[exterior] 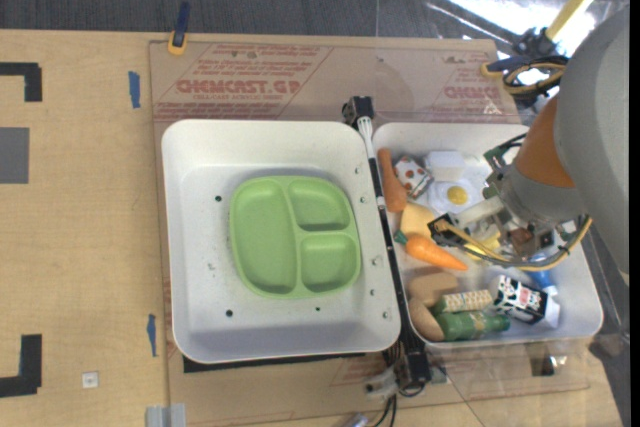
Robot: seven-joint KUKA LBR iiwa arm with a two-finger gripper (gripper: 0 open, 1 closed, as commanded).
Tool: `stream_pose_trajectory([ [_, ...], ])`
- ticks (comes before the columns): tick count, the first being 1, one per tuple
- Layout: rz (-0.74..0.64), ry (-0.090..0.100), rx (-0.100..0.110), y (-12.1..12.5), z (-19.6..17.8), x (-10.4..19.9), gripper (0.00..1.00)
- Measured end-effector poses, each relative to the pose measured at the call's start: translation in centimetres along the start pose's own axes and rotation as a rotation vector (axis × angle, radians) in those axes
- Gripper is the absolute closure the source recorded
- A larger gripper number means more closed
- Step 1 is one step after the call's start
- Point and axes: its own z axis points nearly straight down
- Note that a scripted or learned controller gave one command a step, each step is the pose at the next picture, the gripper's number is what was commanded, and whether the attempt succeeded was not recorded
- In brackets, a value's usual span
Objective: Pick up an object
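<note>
The right bin (590, 315) holds a jumble of toy foods. An orange carrot (436, 254) lies near its left side, with a fried egg (455, 194) and a yellow wedge (421, 217) behind it. Toward the front lie a tan bread piece (428, 291), a green packet (472, 323) and a black-and-white carton (522, 299). My gripper (497, 227) hangs low over the middle of this bin, just right of the carrot, with cables around it. The wrist hides whatever lies directly beneath it.
The left bin (190, 215) carries a green divided plate (295, 235). A black clamp (357, 108) and a dividing bar (385, 245) sit between the bins. The grey arm with its orange band (548, 155) covers the right bin's far right side.
</note>
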Motion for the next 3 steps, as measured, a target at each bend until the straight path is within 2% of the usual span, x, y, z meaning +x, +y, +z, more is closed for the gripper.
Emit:
stream_pose_trajectory([
  [1,-0.013,-0.001,0.003,-1.1,-2.6,4.2,1.00],
  [2,0.089,-0.003,0.003,-3.0,-8.5,0.6,1.00],
  [3,-0.150,0.003,0.015,3.9,0.2,-4.1,1.00],
])
